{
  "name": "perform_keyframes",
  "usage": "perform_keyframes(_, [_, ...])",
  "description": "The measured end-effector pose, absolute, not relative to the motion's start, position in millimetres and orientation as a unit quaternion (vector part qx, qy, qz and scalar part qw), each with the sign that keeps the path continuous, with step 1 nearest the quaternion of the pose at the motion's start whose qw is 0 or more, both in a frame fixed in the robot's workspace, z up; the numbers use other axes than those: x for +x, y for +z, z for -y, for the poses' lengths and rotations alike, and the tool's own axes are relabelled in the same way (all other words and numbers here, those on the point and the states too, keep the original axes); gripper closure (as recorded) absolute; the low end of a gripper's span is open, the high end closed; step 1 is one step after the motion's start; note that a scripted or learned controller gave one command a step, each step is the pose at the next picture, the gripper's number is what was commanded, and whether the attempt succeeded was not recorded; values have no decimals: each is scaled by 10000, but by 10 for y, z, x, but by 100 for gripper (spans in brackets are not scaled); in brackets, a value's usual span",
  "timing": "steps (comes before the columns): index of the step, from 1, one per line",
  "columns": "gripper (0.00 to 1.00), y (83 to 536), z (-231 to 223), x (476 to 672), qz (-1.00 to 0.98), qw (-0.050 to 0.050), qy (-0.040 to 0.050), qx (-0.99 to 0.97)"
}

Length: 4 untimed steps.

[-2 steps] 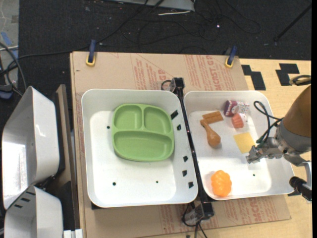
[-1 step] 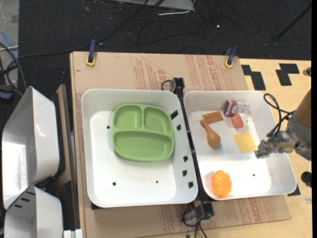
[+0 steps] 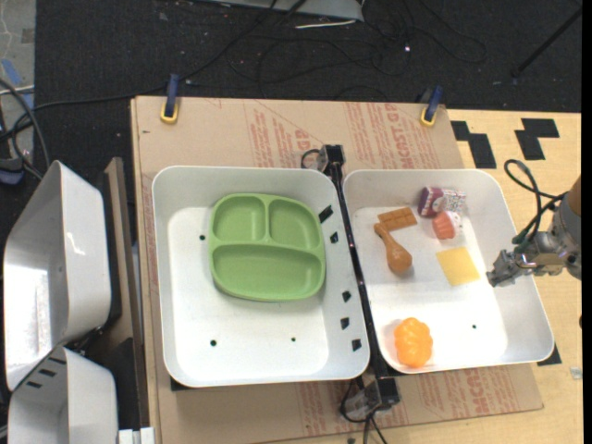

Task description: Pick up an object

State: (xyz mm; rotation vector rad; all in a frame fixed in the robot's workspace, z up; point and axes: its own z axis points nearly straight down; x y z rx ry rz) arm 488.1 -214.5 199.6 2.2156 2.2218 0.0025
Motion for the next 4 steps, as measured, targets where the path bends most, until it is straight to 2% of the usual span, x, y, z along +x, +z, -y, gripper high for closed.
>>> perform_keyframes(2, [100,2699,2182,4924,-7085,21,5,7057])
perform_keyframes(3, [100,2659,1585,5118,-7102,0,6,7040])
perform_keyframes(4, [100,2654,1118,5166,-7098,0,3,7044])
